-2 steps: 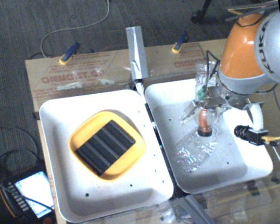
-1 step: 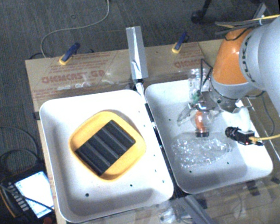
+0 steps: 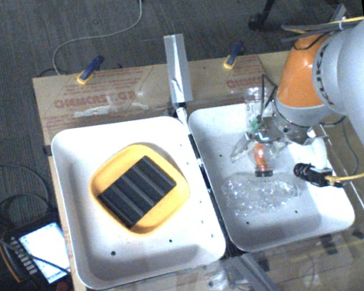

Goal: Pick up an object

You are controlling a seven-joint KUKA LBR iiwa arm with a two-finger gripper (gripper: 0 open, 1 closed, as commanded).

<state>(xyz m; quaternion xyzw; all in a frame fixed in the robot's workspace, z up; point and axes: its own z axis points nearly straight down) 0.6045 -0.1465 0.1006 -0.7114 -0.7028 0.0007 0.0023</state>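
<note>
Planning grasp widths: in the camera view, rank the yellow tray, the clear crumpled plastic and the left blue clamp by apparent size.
1. yellow tray
2. clear crumpled plastic
3. left blue clamp, which lies farther from the camera yet looks plainly smallest

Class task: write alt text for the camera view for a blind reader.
A grey and orange arm reaches into the right bin, its pincer near clear plastic. The left bin holds a yellow tray with a black ribbed insert.
</note>
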